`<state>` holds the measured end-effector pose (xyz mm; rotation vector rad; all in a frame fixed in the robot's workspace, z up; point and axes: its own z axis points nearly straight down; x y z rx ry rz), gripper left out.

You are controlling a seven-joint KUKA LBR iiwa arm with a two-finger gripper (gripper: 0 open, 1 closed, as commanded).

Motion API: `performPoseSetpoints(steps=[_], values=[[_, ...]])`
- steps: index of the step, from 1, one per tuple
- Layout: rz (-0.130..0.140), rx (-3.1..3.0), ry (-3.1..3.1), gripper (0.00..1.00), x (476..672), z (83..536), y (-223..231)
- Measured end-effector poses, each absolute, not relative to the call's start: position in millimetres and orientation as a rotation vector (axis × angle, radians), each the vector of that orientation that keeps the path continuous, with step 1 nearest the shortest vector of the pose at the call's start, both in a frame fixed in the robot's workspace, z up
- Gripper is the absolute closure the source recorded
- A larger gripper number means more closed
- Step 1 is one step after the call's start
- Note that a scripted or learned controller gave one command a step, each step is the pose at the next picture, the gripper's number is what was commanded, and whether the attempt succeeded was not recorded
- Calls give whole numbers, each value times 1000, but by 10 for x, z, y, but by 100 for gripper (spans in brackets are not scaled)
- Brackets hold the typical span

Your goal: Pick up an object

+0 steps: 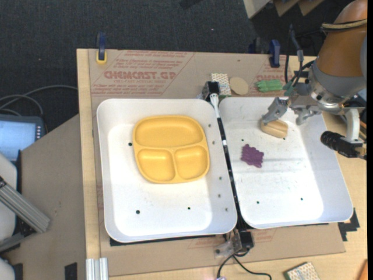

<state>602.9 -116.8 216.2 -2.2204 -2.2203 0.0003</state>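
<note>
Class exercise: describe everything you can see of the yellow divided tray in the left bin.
The yellow divided tray is a rounded rectangle of smooth, matte, plastic-looking material. It has three compartments: one long one across the far side and two smaller ones side by side nearer the camera. All three hold nothing. It lies flat, right way up, slightly turned, in the upper middle of the left bin, resting on the bin's floor. Nothing else touches it.

My arm (344,51): enters from right, orange band above wrist, angled down-left. Gripper (287,111): fingers (274,113) spread, pointing downward.
</note>
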Motion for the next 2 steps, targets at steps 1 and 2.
performPoseSetpoints(steps=[1,2], values=[[5,-2218,-2216,0,5704,781,-1027],[-3,-2227,-2222,100,5735,954,-1046]])
